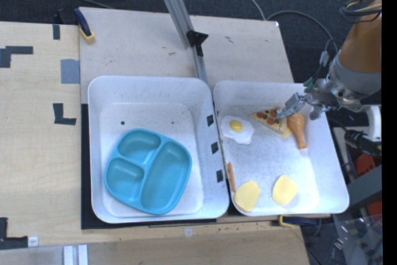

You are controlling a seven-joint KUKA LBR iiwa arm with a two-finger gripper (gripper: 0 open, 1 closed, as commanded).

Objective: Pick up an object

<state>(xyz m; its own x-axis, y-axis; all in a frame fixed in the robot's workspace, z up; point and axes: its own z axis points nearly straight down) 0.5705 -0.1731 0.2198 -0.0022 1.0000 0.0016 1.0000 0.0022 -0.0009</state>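
Camera view showed the right bin (322,192) as landmark: at its far edge the gripper (296,104) hung over a pizza slice (269,118) and drumstick (298,129); its grip could not be told. Nearer lay a fried egg (237,130). Approach seemingly underway; descent next.

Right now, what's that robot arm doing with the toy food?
The arm's gripper is down in the right bin, right at the pizza slice and the drumstick. I can't tell if it has hold of either. A fried egg and two yellow pieces lie in the same bin. The left bin holds a blue plate.
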